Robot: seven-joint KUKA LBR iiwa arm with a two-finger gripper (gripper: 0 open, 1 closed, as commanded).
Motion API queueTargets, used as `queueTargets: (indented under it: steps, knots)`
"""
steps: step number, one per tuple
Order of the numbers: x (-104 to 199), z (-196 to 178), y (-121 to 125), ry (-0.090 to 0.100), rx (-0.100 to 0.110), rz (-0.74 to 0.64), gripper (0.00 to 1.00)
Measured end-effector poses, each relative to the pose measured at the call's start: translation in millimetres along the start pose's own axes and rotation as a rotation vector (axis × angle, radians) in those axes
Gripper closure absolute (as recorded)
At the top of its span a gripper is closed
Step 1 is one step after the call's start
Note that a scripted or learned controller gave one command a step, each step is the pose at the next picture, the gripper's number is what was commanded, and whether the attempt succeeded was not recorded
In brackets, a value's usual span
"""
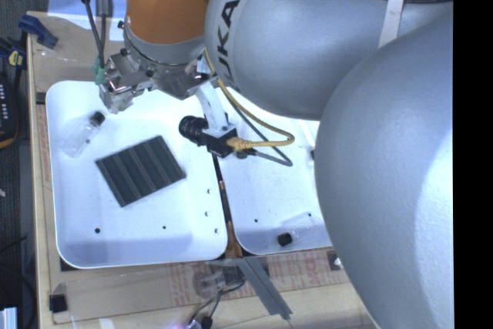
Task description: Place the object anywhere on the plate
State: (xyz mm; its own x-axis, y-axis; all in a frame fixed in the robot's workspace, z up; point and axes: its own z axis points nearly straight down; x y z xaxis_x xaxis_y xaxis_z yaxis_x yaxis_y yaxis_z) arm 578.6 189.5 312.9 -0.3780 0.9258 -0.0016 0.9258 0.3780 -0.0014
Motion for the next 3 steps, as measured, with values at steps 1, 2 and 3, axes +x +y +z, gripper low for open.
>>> queueTargets:
  steps: [1,2,3]
  knots:
    - [29,61,-96,0.000,0.006,0.280,1.00]
    - [42,149,-95,0.000,0.006,0.438,1.00]
    - [42,149,-95,0.000,0.006,0.438,0.00]
